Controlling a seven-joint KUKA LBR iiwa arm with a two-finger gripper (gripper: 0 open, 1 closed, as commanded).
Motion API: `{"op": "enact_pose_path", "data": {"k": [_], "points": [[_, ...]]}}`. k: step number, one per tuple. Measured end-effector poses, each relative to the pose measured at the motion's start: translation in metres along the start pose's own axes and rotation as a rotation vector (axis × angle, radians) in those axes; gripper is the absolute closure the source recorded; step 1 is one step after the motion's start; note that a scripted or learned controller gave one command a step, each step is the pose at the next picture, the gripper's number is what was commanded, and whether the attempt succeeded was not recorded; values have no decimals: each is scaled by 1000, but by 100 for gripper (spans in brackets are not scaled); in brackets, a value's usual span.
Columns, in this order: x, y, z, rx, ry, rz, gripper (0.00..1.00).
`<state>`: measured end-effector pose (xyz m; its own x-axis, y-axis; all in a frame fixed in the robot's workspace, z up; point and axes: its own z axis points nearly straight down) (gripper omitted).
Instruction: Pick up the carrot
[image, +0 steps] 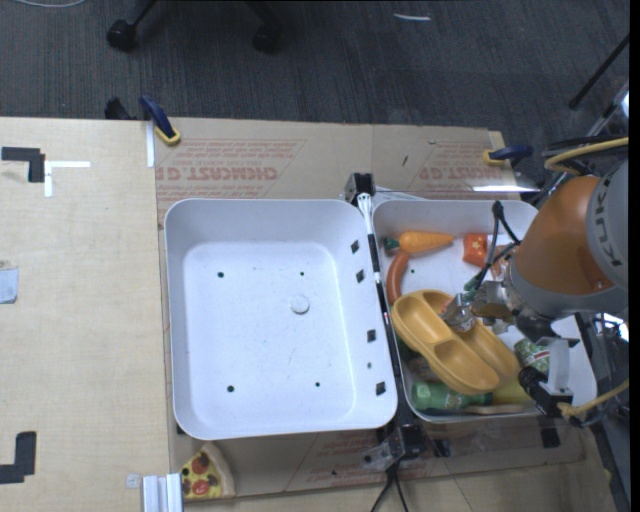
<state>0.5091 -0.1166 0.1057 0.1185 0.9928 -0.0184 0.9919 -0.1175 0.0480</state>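
The arm (570, 245) reached in from the right and bent down over the right bin (385, 215), its orange band bulking above the wrist. The gripper (462, 312) hung low over the middle of that bin, right at the upper edge of a yellow dish (445, 345). Whether it touched the dish could not be told, and its state, spread or pressed together, could not be made out either.

Far to the left of the gripper lay the left bin (185, 330), a broad white tray with open room across its floor. Its right wall ran just beside the left wall of the right bin, and black clips stood along that shared seam, well left of the gripper. Closer in, an orange curved piece (397, 272) lay along the right bin's left wall, up and to the left of the gripper.

The carrot (424, 241) lay on the white floor near the far edge of the right bin, above and somewhat left of the gripper and apart from it, with bare floor around it. A small red thing (475, 248) sat just right of the carrot, almost straight above the gripper. Below the gripper, past the dish, green items (440, 397) crowded the near wall, leaving little room there.
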Motion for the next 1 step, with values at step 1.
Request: {"op": "enact_pose_path", "data": {"k": [1], "points": [[1, -3, -3, 19, 5, -1, 100]]}}
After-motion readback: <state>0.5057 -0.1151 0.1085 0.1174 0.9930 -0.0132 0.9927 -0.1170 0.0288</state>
